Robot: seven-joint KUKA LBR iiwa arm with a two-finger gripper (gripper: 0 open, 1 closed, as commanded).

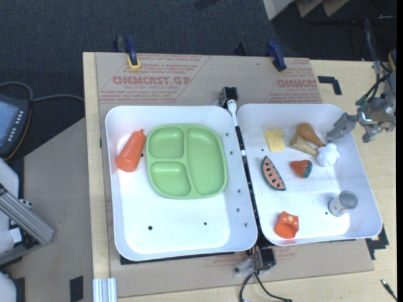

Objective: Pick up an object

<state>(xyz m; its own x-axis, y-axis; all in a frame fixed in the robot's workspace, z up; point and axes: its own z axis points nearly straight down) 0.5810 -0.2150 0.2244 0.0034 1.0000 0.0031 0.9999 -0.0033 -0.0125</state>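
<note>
The right bin (359, 168) holds several small objects: a yellow cheese block (274, 140), a brown drumstick (307, 133), a white lump (327, 155), a red strawberry (301, 168), a watermelon slice (272, 173), a grey can (343, 202) and an orange-red piece (286, 224). My gripper (362, 121) hangs over the far right rim of that bin, just right of the drumstick and above the white lump. I see nothing held in it.
The left bin (126, 225) holds a green divided plate (187, 160) and an orange bottle (130, 150) lying to its left. A black divider (242, 162) runs between the bins. Clamps (275, 55) sit at the board's far edge.
</note>
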